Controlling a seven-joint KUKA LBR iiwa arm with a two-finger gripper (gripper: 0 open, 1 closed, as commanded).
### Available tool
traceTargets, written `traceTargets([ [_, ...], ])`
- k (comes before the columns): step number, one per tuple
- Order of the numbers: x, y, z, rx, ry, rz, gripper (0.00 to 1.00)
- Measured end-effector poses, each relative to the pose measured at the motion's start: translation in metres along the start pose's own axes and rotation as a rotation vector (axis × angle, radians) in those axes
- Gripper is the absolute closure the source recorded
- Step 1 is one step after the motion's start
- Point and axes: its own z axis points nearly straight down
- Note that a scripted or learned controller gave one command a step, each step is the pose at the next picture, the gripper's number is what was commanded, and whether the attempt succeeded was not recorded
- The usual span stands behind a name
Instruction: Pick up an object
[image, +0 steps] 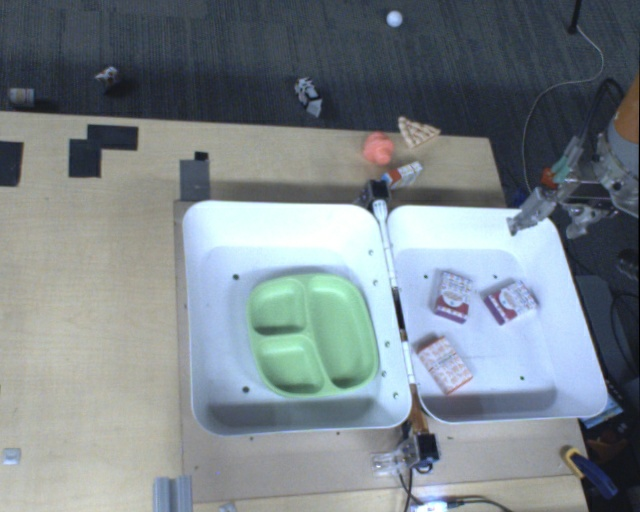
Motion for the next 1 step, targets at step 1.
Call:
traceTargets([
  [1,0.0161,-0.0028,0.1711,0.005,0.001,0.002,0.00],
])
